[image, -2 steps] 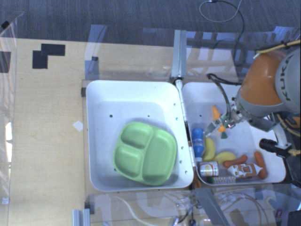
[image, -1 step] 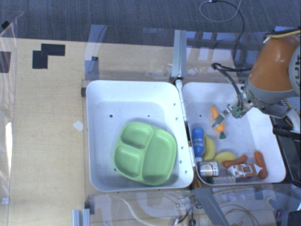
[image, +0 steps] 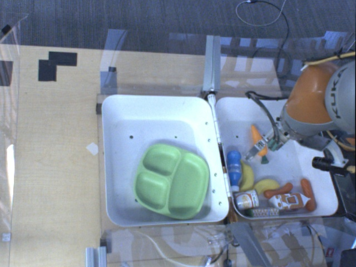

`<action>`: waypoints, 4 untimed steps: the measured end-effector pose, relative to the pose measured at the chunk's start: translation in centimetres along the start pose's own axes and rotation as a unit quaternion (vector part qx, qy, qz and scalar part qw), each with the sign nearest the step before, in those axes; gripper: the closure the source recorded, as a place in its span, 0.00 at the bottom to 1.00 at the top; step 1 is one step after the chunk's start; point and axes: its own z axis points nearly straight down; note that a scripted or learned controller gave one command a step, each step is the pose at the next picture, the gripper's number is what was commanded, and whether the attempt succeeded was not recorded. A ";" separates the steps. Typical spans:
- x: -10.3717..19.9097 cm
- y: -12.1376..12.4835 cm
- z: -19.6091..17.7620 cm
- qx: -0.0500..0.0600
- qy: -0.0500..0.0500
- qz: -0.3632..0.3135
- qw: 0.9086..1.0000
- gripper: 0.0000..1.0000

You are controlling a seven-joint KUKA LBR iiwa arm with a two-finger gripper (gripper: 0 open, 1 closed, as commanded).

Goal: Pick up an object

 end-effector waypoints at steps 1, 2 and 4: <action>0.0 0.3 -1.2 -0.003 -0.001 -0.001 1.000 1.00; 2.2 1.4 -1.1 0.003 0.004 -0.027 1.000 1.00; 2.0 1.7 -2.4 0.000 0.000 -0.027 1.000 1.00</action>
